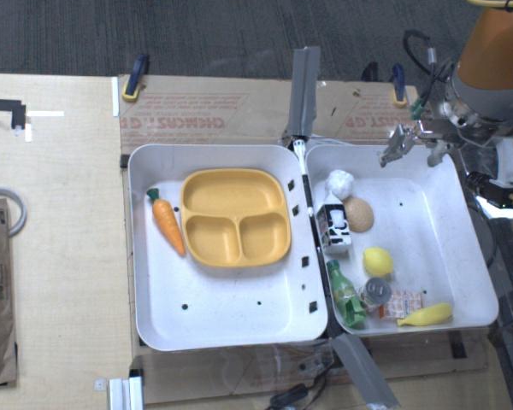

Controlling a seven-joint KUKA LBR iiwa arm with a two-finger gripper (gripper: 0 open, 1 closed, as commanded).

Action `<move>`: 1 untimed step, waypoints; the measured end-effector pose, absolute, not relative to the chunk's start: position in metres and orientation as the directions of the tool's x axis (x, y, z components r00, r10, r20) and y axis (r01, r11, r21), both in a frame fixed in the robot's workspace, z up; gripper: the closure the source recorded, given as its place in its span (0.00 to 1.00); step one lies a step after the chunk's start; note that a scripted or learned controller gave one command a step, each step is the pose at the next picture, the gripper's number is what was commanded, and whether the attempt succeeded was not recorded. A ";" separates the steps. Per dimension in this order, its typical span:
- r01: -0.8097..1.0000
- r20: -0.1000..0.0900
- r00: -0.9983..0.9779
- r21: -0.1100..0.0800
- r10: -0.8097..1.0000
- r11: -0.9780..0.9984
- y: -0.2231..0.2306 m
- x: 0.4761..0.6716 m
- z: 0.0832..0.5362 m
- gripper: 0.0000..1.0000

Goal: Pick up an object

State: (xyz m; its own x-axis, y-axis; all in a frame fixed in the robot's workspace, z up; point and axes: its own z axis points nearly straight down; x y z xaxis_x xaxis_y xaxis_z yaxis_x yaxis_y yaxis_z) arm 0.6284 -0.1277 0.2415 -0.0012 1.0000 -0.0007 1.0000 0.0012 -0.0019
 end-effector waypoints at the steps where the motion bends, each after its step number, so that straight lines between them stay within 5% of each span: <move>1: 1.000 0.000 0.014 -0.003 1.000 -0.014 -0.144 0.566 0.142 0.00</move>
State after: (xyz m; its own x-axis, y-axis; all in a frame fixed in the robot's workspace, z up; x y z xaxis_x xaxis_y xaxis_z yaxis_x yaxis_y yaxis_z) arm 0.5662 -0.1438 0.1420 0.0136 0.9999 -0.0001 0.9999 -0.0136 -0.0028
